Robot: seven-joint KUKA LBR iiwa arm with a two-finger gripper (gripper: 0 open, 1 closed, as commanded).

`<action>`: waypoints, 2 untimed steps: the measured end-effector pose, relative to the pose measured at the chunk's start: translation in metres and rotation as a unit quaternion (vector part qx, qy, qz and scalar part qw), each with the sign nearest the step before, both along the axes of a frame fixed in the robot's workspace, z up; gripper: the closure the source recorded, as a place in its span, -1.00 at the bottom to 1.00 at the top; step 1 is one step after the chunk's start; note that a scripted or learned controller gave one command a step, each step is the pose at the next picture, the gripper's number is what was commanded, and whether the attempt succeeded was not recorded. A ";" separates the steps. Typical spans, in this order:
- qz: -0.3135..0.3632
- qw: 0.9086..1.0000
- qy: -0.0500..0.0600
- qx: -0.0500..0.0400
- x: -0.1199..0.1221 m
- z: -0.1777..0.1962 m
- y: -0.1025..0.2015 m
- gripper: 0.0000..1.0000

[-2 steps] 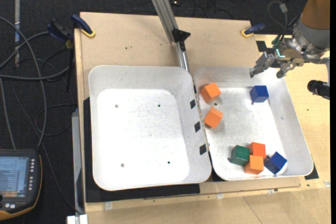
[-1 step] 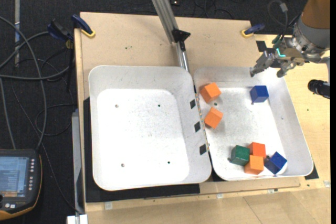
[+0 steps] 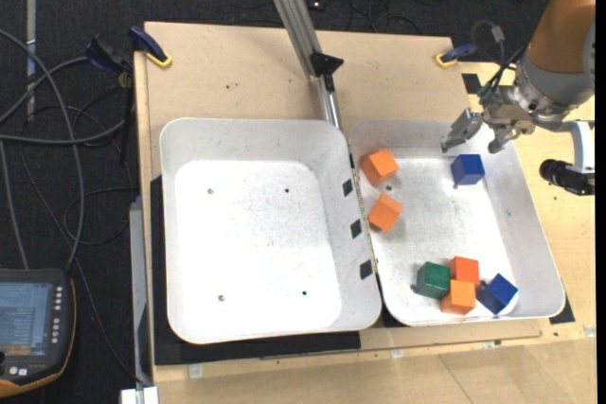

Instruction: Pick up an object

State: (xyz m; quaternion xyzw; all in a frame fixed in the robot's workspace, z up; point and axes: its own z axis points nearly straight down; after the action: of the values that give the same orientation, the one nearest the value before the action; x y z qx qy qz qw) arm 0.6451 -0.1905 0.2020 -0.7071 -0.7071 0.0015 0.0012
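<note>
Two white bins sit on the bench, and the gripper (image 3: pixel 479 134) hangs with its fingers apart just above a blue block (image 3: pixel 467 169) in the right bin (image 3: pixel 530 232), so nothing is picked up yet.

Lying loose in the right shallow white bin (image 3: pixel 530 232): six small solid-coloured cubes. Sitting near the bin's far edge, a blue cube (image 3: pixel 468 169), resting flat. Lying toward the bin's left wall, two orange cubes, one (image 3: pixel 380 166) farther back, the other (image 3: pixel 384 213) just in front of it, both turned slightly. Clustering at the near right corner, touching: a green cube (image 3: pixel 435 280), two orange cubes (image 3: pixel 464 269) (image 3: pixel 459 296), and a blue cube (image 3: pixel 496 293).
</note>
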 end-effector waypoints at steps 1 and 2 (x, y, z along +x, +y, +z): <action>0.000 1.000 0.000 0.000 -0.003 -0.044 0.004 -1.00; 0.001 1.000 -0.009 -0.002 -0.001 -0.079 0.010 -1.00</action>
State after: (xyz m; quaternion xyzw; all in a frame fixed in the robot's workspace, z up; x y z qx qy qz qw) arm 0.6440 -0.1807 0.1229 -0.7067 -0.7075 -0.0036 -0.0067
